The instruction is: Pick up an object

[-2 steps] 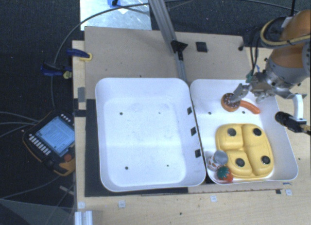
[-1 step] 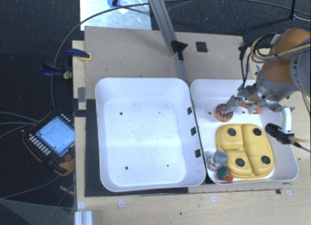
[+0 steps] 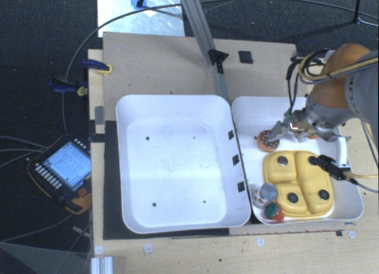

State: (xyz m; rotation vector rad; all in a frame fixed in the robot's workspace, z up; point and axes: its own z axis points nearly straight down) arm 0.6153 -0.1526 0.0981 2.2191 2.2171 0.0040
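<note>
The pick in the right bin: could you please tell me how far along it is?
Done: the arm has reached into the right bin, and the gripper sits low beside the small donut-like toy. In hand: nothing visibly lifted; whether it grips the toy is unclear. Left: grasping and raising an object; the yellow block and red ball lie untouched.

Jaws (image 3: 276, 131) beside doughnut (image 3: 267, 141)

The left bin (image 3: 177, 166) lies open across its whole floor. In the right bin (image 3: 249, 113), a yellow moulded tray (image 3: 299, 184), a doughnut-shaped toy (image 3: 267, 141) and small items (image 3: 267, 202) crowd the floor, with the arm (image 3: 337, 89) overhead.
</note>
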